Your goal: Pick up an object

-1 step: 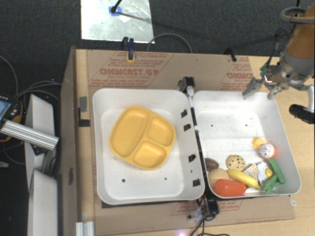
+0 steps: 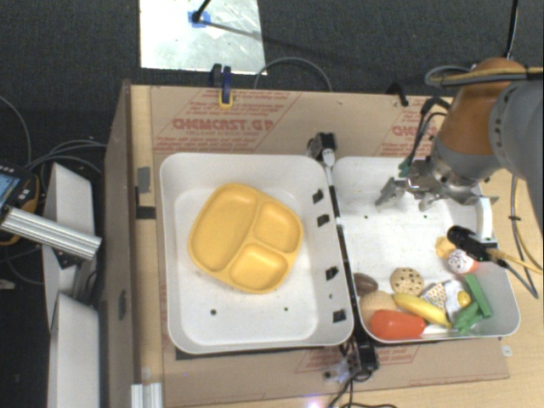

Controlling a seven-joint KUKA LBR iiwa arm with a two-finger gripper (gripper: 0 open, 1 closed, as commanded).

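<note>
both bins (image 2: 255, 170) plain white. left one: yellow divided tray (image 2: 245, 237), solid colour. right one: red-orange tomato-shaped piece (image 2: 395, 324), yellow banana (image 2: 422, 308), tan cookie (image 2: 406, 280) with dark specks, brown oval piece (image 2: 365, 282), green pieces (image 2: 473, 304), white triangular piece (image 2: 435, 295) with dark spots. arm (image 2: 489, 117) grey with orange band. bench board (image 2: 255, 117) tan with red print. floor dark grey.
</note>
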